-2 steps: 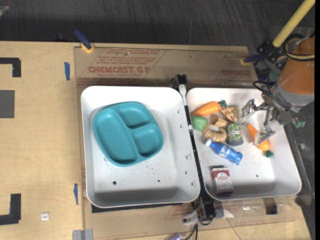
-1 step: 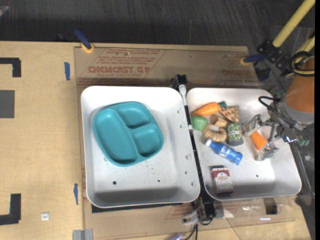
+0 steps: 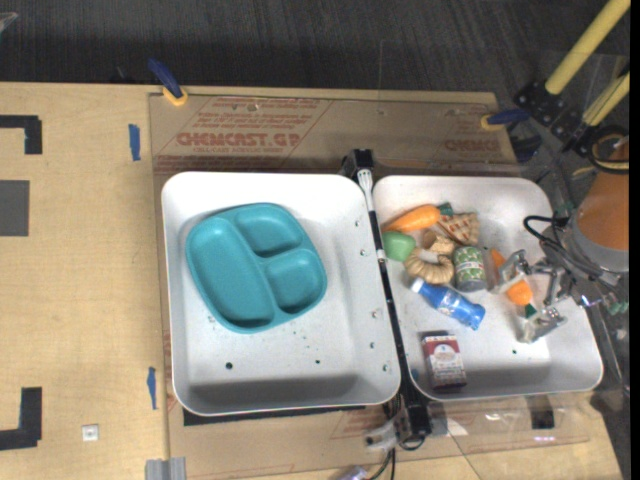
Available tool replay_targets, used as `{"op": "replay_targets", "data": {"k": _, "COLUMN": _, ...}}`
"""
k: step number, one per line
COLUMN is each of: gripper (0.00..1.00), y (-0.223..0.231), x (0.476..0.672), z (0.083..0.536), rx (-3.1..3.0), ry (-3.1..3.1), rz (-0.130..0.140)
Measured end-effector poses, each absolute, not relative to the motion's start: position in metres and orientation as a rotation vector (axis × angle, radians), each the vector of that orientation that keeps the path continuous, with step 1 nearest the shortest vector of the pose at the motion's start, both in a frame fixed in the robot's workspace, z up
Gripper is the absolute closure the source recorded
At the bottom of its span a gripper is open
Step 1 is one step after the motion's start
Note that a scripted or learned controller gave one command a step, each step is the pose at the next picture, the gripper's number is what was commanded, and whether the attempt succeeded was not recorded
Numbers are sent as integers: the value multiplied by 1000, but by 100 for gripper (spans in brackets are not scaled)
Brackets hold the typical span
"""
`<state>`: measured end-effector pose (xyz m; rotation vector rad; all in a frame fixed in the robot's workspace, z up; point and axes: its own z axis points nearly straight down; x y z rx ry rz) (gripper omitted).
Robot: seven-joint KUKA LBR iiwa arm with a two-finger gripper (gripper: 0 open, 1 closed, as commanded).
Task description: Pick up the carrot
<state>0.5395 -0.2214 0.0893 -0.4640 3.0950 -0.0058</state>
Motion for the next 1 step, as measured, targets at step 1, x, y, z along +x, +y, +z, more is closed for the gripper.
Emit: {"op": "replay_targets", "data": {"k": 1, "gripper": 0, "y": -224, "x": 502, "z": 90, "rx": -558, "ry": 3078, "rz": -8}}
